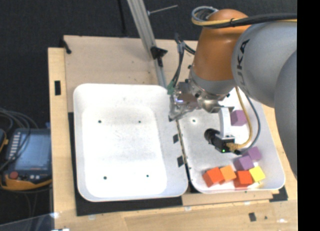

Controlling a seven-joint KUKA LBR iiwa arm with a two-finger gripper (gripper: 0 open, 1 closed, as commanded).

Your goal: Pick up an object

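Gripper (179, 106) low over the left edge of the right bin (199, 131), close to the wall shared with the left bin (80, 97). Nothing seen in its grasp. Open or closed: cannot tell, hidden under the wrist.

Task's things all in the right bin, well apart from the gripper:
- Three purple blocks: one (238, 117) alone near the far side, partly behind the arm; two (245, 163) touching each other near the front right.
- Three orange to red blocks (214, 176) in a row along the front wall.
- One yellow block (257, 174) at the right end of that row, touching its neighbour.

Seven blocks counted; perhaps more hidden beneath the arm. Two bins on the worktop (100, 60).

Probably the approach step, with no target reached. To do it well:
- Move away from the wall and toward the front cluster.
- Choose a block with free sides; the leftmost orange one looks most open on its left.
- Centre over it, turn to span two flat faces, then descend straight.
- Avoid closing across two touching blocks, or near the bin wall.
- Lift only after a firm close.
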